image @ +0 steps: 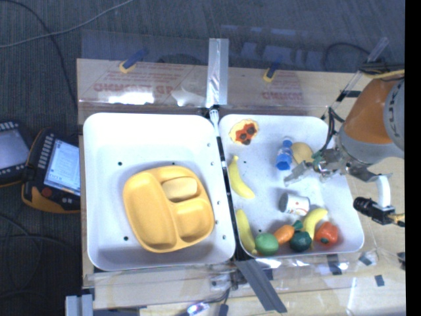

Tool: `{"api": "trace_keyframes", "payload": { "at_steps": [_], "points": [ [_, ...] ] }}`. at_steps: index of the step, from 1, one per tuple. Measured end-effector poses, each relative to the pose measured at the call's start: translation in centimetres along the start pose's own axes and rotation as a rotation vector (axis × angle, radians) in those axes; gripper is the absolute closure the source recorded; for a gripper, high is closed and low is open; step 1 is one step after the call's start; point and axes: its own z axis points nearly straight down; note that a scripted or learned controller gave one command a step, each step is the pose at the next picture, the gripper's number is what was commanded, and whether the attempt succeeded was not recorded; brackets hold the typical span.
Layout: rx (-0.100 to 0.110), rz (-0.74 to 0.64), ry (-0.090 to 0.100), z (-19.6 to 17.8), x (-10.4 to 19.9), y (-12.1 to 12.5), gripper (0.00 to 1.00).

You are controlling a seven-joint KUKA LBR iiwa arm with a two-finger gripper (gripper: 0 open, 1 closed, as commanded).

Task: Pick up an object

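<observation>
The gripper (310,166) hung with jaws open and empty just right of the blue bottle (284,154), so closing there risked knocking it or the beige potato-like piece (302,151) aside.

Nothing here is showing legible writing. Reddish print is running across the clear plastic sheet (141,84) behind the left bin — mirrored or too blurred to make out — and again on the sheet (283,92) behind the right bin. The lit screen of the handheld pendant (62,166) left of the worktop is glowing, but its contents are too small to read.
</observation>
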Motion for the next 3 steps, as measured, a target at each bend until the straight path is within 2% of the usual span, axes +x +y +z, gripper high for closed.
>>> {"api": "trace_keyframes", "payload": {
  "at_steps": [1, 2, 3],
  "points": [
    [-0.002, -0.124, 0.000, -0.1, 2.1, 7.7, 0.00],
    [-0.003, -0.248, -0.003, -9.6, -0.9, 10.8, 0.00],
    [-0.003, -0.097, -0.003, 2.6, 2.4, 11.0, 0.00]
  ]
}}
